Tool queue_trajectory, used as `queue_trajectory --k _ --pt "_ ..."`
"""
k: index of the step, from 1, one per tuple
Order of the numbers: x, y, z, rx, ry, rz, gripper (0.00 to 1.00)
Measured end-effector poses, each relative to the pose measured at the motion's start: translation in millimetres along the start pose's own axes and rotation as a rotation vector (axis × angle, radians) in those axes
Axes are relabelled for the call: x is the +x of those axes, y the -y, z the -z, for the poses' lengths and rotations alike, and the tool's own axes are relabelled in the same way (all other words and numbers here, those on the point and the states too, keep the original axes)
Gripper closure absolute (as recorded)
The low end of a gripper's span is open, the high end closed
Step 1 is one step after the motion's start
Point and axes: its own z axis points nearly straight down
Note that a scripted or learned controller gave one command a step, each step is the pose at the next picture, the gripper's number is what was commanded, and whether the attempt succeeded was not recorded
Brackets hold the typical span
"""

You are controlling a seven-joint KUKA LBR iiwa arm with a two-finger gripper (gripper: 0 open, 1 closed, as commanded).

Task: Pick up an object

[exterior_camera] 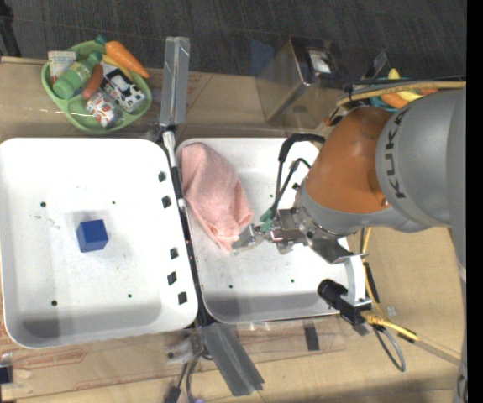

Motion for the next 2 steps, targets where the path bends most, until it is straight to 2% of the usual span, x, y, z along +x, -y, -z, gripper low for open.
queue_trajectory --k 1,2 --pt "-7.1 -50.1 -92.3 -0.001 0.000 0.030 0.00" --pt "3.1 -99.4 -89.8 -0.005 0.001 0.210 0.00"
